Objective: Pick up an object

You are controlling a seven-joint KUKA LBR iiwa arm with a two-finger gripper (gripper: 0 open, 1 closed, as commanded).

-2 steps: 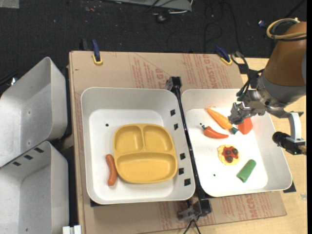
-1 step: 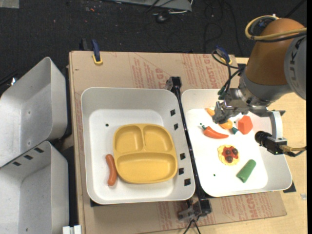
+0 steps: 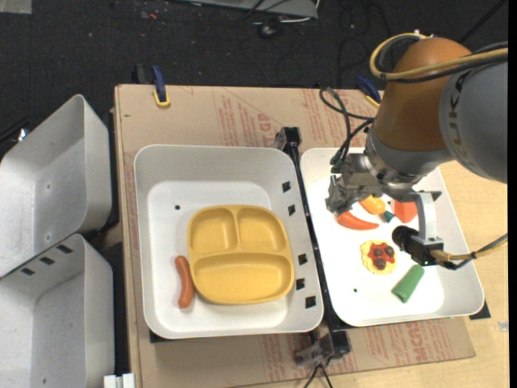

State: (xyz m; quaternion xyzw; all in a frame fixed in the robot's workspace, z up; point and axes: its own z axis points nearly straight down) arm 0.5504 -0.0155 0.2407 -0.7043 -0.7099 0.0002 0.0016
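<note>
Overhead, the grey arm (image 3: 452, 95) with its orange band is reaching in from the right and hanging low over the right bin (image 3: 460, 297), its gripper (image 3: 349, 191) hovering at the bin's upper left part. Whether that hand is apart or together cannot be told from this angle, since the wrist is covering it, and nothing is showing between it.

Just below the gripper, a small orange carrot (image 3: 356, 221) is lying on the bin floor, pointing toward the lower right. Beside it, to the right, a yellow-orange piece (image 3: 373, 205) is peeking out from under the wrist, with a red piece (image 3: 405, 210) next to it. Nearer the camera, a little round pizza (image 3: 379, 255) with dark and red toppings is sitting near the middle of the bin, and a green stick (image 3: 408, 283) is lying tilted toward the bin's lower right. A black fitting (image 3: 414, 245) with a cable is hanging between the pizza and the red piece.

Meanwhile, the left bin (image 3: 153, 217) is carrying a yellow divided plate (image 3: 240, 255) at its centre, with a reddish sausage (image 3: 185, 281) lying just beside the plate's left edge. Both bins are resting on a cardboard sheet (image 3: 218, 111) covering the bench.
</note>
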